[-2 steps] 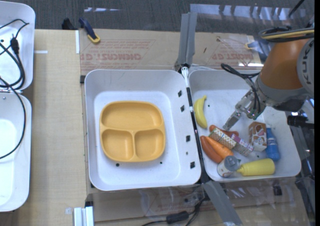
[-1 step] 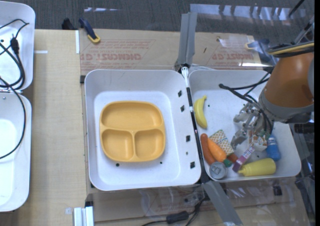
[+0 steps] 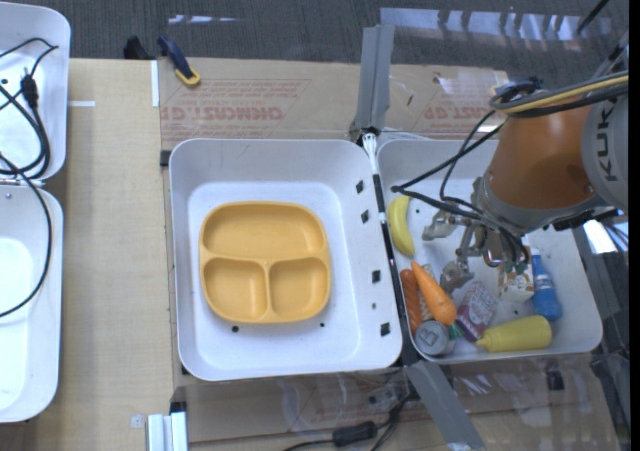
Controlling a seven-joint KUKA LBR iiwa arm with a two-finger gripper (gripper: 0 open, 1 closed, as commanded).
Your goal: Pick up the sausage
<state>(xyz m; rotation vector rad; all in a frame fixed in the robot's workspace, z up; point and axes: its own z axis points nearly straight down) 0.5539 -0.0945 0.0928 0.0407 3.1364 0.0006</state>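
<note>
Sausage [image 3: 410, 299] lies against right bin's [image 3: 585, 269] left wall.

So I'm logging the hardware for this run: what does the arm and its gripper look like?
The arm is grey with a broad orange band above the wrist and part of the KUKA lettering in dark letters. Black cables loop around the band. The gripper is bare grey metal.

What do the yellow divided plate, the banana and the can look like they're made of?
Divided plate: probably moulded plastic, matte yellow, with soft rounded ridges between its three compartments and no glare.
Banana: likely plastic toy food, with a smooth, even yellow skin carrying a slight sheen.
Can: seems metal, its grey top rimmed and dully reflective.
</note>
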